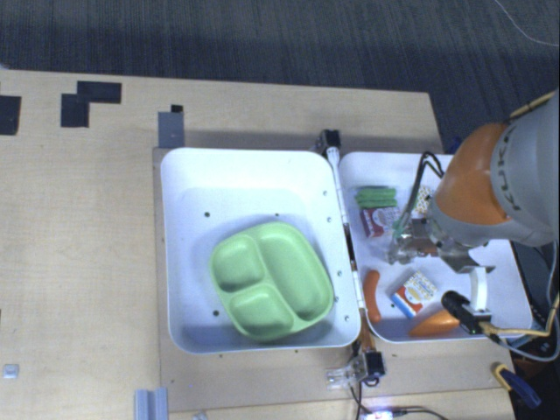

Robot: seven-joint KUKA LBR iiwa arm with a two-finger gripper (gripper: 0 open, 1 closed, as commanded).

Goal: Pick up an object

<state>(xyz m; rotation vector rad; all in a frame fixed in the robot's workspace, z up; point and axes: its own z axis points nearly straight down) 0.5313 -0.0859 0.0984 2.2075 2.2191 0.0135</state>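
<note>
The gripper (409, 250), fingers' spread untellable, hovers at one o'clock of the small carton (413, 292): probably light, stiff, best pinched across its flat sides.

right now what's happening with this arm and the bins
The grey arm reaches from the right over the right bin, its gripper low among small items: a green packet, an orange sausage-like piece and a small carton. Nothing is visibly held. The left bin holds a green divided tray.
</note>
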